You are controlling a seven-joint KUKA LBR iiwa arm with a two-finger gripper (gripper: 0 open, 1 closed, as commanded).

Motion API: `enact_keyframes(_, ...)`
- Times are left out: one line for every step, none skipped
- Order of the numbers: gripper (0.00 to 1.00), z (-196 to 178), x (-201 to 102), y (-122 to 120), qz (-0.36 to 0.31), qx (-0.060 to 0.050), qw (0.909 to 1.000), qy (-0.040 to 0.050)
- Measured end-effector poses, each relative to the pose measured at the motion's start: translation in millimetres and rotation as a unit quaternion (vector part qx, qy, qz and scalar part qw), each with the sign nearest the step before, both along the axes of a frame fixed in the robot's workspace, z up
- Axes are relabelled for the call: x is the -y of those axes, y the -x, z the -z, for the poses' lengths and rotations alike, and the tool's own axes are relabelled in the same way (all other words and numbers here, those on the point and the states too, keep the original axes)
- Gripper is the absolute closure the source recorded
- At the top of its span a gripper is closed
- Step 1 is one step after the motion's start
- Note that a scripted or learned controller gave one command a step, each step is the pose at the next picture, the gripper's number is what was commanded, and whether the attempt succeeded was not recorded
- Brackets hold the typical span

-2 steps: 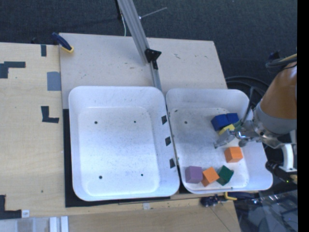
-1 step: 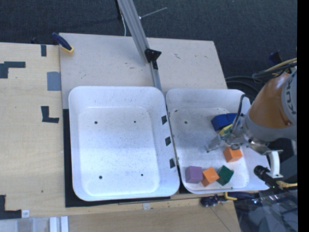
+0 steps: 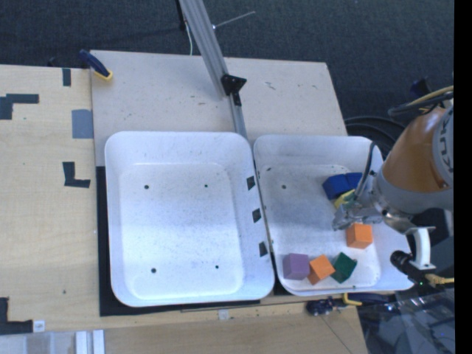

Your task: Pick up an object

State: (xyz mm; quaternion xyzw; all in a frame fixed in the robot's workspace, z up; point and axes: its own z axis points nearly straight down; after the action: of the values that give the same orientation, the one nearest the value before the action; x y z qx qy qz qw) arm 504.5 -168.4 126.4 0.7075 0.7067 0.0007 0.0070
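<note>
White bins: two shallow bins are sitting side by side on the bench; the left bin (image 3: 125,198) is lying beside the right bin (image 3: 295,153), their inner rims touching near the middle of the camera view.
Arm: the grey arm (image 3: 417,164) with its orange band is reaching in from the right and is hanging over the right side of the right bin.
Gripper: the gripper (image 3: 352,216) is pointing down into the right bin, just above and touching the top of the orange cube; whether its fingers are wide or narrow I cannot tell, because the parts are blurring together there.
Orange cube: the orange cube (image 3: 360,235) is sitting on the bin floor right under the gripper, near the bin's right wall.
Blue object: a blue object (image 3: 341,183) is lying on the far side of the gripper, just beside it, with a yellow bit (image 3: 345,196) showing at its near edge.
Near cluster: a purple block (image 3: 296,265), a second orange block (image 3: 320,268) and a dark green block (image 3: 344,267) are lying in a row along the near wall of the right bin, each touching or just beside the next.
Bench: a metal pole (image 3: 210,39) is slanting from the far edge down to the bins' shared far corner; a blue and yellow tool (image 3: 96,64) is lying at the far left of the bench.
</note>
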Motion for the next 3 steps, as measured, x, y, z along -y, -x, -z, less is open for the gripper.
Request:
enact_keyframes(1.0,-50,9,4,0.0,-0.004,1.0,-0.0037)
enact_keyframes(1.0,-93,7,1,-0.002,-0.004,1.0,-0.0039)
enact_keyframes(1.0,-143,-3,1,-0.002,-0.003,1.0,-0.0038)
